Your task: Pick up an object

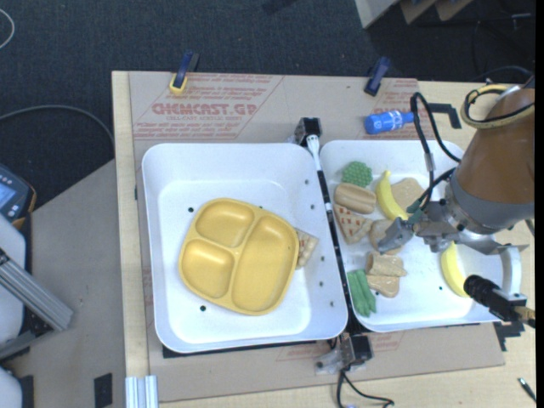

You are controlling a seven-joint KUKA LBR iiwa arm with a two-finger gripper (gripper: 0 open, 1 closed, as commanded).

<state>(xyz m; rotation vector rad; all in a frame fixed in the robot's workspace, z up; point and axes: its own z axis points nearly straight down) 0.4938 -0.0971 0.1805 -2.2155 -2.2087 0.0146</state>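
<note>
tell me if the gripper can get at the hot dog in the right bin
Probably yes. The hot dog lies uncovered near the bin's left wall, top exposed, and the gripper hovers just right of it. The pizza slice sits close beside it, leaving little side room.

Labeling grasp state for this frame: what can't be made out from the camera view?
- Gripper: small and blurred over the right bin; its state and any contact with the food under it are unreadable.
- Second banana: partly covered by the arm.
- Cracker-like piece: mostly tucked behind the yellow plate rim in the left bin; identity unclear.
- Blue object on the bench: label too small to read.
</note>
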